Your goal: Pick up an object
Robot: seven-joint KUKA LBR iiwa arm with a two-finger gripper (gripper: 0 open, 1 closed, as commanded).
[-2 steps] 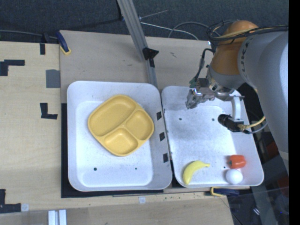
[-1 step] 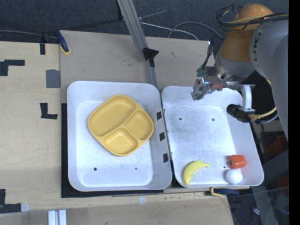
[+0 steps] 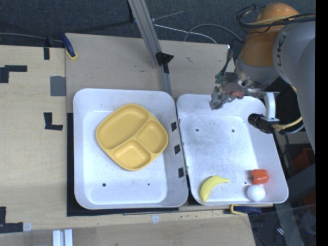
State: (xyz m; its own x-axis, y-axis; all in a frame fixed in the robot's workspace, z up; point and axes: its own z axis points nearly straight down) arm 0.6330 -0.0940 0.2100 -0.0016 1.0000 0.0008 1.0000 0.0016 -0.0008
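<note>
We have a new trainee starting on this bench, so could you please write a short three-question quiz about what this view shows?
1. True or false: the yellow divided plate lies in the right bin.
2. Which thing lies nearest the white ball? A) banana B) orange object C) yellow divided plate
3. Fill in: the gripper hangs over the right bin's ____ edge, near or far.

Key: 1. false, it lies in the left bin. 2. B. 3. far.
</note>
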